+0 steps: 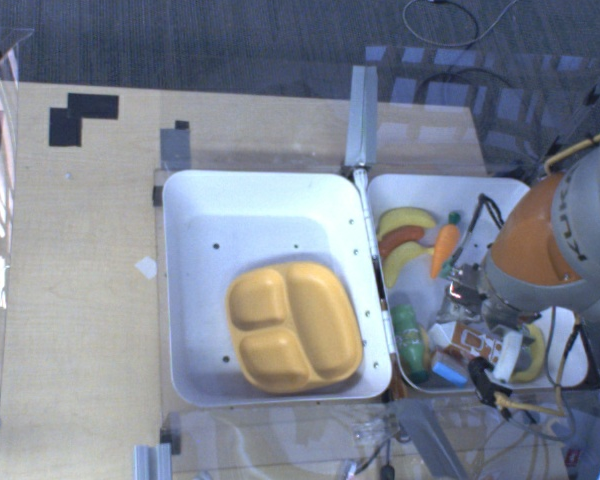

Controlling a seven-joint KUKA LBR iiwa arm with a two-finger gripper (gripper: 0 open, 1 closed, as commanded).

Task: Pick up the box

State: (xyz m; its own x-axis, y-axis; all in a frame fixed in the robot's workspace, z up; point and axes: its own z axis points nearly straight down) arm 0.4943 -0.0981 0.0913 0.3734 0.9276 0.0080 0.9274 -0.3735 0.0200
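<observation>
Right now I see the arm (560, 238) reaching in from the right, its orange band bent over the right bin (500, 190), with the wrist pointing down toward that bin's near half. The gripper (470, 320) sits low among the clutter there, and from this angle I cannot tell how it is set.

Just under the wrist lies what I take to be the box (468, 343), a small flat carton with a brown and white face, near the bin's near wall. I cannot say whether the gripper touches it. Beside it, toward the near edge, is a small blue item (447, 373), and to its left a green bottle (410, 336) lying along the bin's left wall. Farther back are a carrot (444, 249) and a banana (408, 217).

The left bin (230, 208) holds a yellow divided tray (294, 324), sitting in its near half.
</observation>
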